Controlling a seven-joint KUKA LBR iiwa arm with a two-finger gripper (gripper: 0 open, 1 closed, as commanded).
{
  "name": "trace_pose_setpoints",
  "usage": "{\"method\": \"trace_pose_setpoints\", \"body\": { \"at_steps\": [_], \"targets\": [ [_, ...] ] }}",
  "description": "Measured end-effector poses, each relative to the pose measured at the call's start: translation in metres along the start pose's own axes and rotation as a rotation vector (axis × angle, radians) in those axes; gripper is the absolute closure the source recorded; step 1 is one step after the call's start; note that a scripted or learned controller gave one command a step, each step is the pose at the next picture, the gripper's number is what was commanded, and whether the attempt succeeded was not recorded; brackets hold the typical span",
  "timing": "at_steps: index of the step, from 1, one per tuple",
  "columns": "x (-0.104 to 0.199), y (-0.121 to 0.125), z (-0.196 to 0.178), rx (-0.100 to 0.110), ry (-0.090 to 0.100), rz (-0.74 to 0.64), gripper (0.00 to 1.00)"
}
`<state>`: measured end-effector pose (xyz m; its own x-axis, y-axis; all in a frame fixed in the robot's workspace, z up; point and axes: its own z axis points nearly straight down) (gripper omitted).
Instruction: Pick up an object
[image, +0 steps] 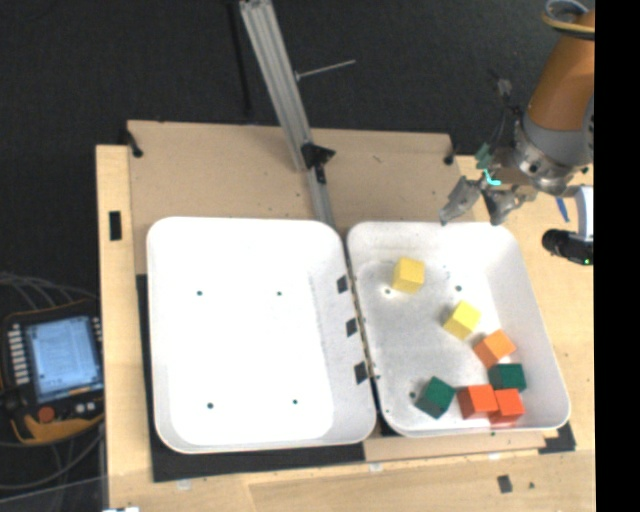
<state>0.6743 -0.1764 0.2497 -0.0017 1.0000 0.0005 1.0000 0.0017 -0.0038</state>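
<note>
Bench bears two bins (240, 235); pincer (478, 203) spread apart above right bin's rim.

Left bin (180, 300) bare, blocks (480, 385) crowd right bin's (425, 245) near corner, far half open

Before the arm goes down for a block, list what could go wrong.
1. The orange blocks and green blocks sit packed together near the right bin's front corner; the fingers may not fit between them, or may knock neighbours.
2. The gripper hovers over the bin's far rim, so a straight descent could strike the rim.
3. The yellow blocks stand apart, safer targets.
</note>
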Motion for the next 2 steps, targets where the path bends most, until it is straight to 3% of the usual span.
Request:
{"method": "trace_pose_setpoints", "body": {
  "at_steps": [1, 2],
  "targets": [
    [-0.001, 0.001, -0.004, -0.004, -0.004, -0.002, 0.0],
    [-0.004, -0.003, 0.038, -0.002, -0.003, 0.001, 0.0]
  ]
}}
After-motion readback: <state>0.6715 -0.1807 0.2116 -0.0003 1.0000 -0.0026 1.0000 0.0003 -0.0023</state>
